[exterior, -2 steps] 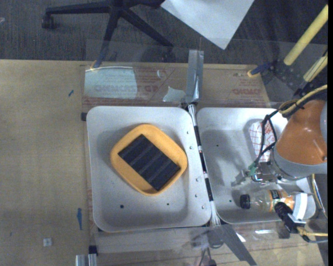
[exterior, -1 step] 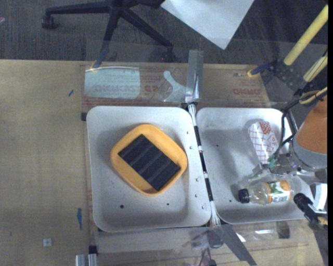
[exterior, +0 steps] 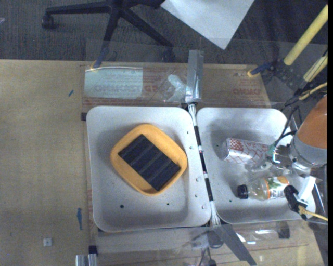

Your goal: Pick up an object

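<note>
Though blurred, bottle [exterior: 263,189] beside can [exterior: 244,149].

**Setting: bench and surrounding floor**

A tan wooden bench [exterior: 36,156] spans the view. Beyond its far edge lies dark grey carpet [exterior: 31,41], bearing a black wheeled office-chair base [exterior: 112,15] and a white sheet [exterior: 210,18]. Lighting is even.

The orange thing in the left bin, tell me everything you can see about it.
The orange object is a rounded-square, plastic-looking piece with a dark, ribbed rectangular panel set in its top. It lies flat and turned diagonally, near the middle of the left bin, resting on the bin's floor and touching nothing else.
</note>
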You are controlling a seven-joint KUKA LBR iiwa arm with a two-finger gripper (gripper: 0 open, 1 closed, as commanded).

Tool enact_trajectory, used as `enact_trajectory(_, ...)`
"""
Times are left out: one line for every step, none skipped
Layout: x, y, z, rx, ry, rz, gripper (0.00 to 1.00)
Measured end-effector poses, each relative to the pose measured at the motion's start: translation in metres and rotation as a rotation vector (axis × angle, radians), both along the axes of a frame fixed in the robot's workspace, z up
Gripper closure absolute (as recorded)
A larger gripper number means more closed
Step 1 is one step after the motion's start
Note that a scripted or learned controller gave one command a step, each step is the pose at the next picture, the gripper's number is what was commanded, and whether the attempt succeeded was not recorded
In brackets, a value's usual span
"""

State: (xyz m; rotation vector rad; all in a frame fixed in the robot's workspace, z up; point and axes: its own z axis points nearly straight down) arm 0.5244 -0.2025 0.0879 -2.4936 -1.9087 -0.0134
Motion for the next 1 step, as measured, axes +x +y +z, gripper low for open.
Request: enact_trajectory(-0.0427,0.001,0.0002,-0.008,-0.002,0.259,0.0)
